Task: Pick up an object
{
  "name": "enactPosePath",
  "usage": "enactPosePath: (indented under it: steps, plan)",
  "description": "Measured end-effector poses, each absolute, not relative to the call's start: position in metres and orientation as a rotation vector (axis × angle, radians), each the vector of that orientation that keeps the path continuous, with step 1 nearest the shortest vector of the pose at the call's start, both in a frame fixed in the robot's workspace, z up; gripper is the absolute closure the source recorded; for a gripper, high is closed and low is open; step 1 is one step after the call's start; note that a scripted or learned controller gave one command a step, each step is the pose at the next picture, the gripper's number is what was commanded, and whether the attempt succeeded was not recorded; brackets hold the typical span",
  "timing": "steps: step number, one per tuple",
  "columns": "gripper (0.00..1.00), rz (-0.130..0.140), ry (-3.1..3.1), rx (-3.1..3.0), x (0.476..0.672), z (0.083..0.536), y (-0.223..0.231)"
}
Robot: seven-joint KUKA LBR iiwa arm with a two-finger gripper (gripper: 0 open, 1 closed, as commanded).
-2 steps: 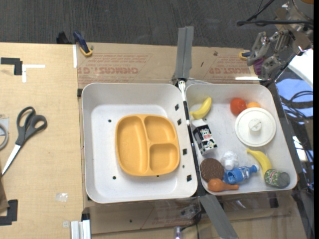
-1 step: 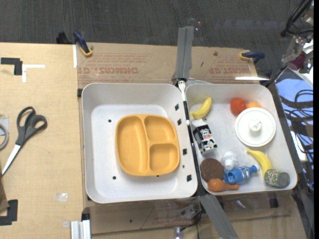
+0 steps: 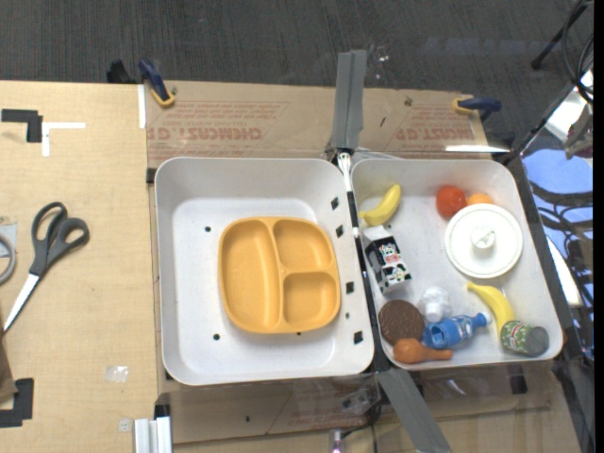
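Orange three-compartment tray [image 3: 279,274] is lying alone in left bin [image 3: 179,281]; right bin [image 3: 528,215] is holding two bananas [image 3: 381,205], white round lid [image 3: 483,241], tomato [image 3: 450,199], blue bottle [image 3: 455,331], brown disc [image 3: 401,320], small carton [image 3: 387,260]; scissors [image 3: 45,243] are sitting on wooden worktop [image 3: 66,347].

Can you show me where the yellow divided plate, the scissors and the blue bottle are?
yellow divided plate [image 3: 279,274], camera view, on the ridge between its compartments.
scissors [image 3: 57,232], camera view, on the black handles.
blue bottle [image 3: 451,332], camera view, on its body.
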State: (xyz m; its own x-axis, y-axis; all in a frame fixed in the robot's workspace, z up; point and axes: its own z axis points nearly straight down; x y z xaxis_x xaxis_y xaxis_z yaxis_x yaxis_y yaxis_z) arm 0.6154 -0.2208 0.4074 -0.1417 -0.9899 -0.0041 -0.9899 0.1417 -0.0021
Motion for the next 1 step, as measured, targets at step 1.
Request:
enactPosePath:
  steps: [1]
  plan:
    - [1.00,0.004,1.901,-2.497,0.5641,0.4027,-0.2210]
